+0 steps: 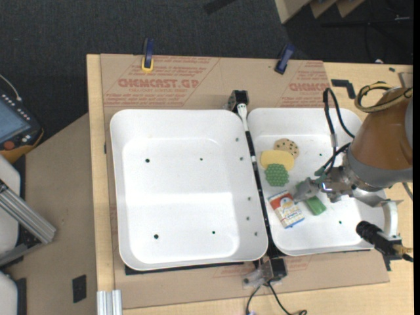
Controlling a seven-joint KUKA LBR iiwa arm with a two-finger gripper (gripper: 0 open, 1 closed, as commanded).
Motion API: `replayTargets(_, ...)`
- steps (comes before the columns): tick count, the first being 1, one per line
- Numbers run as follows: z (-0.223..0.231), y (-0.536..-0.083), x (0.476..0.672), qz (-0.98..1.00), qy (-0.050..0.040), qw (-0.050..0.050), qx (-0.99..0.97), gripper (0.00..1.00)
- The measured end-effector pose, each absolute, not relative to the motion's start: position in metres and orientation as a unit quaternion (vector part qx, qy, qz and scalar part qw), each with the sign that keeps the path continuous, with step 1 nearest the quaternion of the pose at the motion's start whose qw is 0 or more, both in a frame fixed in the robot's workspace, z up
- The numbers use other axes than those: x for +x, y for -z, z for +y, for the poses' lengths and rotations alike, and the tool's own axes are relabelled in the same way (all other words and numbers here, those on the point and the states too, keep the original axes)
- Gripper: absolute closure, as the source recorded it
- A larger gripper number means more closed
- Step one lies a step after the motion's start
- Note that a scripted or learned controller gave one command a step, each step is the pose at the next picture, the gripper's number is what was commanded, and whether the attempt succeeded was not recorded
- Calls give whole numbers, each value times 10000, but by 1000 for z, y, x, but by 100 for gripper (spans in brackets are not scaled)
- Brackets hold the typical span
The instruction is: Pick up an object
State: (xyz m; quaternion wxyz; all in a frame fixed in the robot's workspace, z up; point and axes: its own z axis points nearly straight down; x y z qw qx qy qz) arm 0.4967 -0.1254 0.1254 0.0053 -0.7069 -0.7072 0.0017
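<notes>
1. The gripper sits low in the right bin, reaching in from the right; whether its fingers are spread or pressed together cannot be told, as they blur into a grey mass.
2. Just right of and near to the gripper tip lies a small green block, touching or almost touching it; nothing can be seen pinched.
3. Just left of the block is a red and white packet, lying flat and tilted.
4. Farther back, a round green knobbly object rests against a yellow piece, and behind that lies a brown speckled cookie-like disc.
5. All five objects cluster in the left half of the right bin.
6. The arm, with its orange band and grey wrist, hangs over the bin's right side, black cables looping above it.
7. The left bin lies beside it, the two rims touching.
8. Both bins rest on a cardboard sheet on the counter, held at the far edge by a yellow clamp and a blue clamp.
</notes>
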Motion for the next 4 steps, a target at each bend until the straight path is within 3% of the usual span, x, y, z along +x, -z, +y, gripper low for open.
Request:
replayTargets(1,-128,-138,501,-7068,6,-14,-7075,100)
replayTargets(2,-31,-240,536,-7118,61,-38,-7024,100)
replayTargets(3,25,-358,511,-7105,68,-41,-7037,100)
replayTargets(4,21,-361,511,-7078,12,-18,-7064,100)
